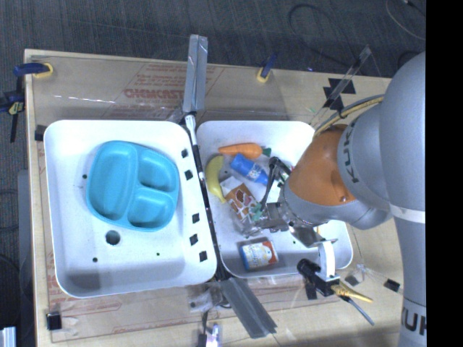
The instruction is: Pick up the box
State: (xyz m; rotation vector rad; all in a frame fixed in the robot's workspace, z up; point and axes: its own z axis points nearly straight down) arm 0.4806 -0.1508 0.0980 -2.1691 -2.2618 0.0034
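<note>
The box (241,197), a small carton printed in brown, white and orange, lies tilted in the middle of the right bin (340,255). My gripper (265,217) hangs low over the box's lower right corner, at the end of the grey arm with its orange band (325,176). The arm's body hides the right part of the bin. I see nothing lifted off the bin floor.
Around the box lie a carrot (241,150), a banana (214,178), a blue bottle (249,169) and a can (257,254) near the front wall. The left bin (65,266) holds a blue divided plate (134,185) and a small dark object (112,238).
</note>
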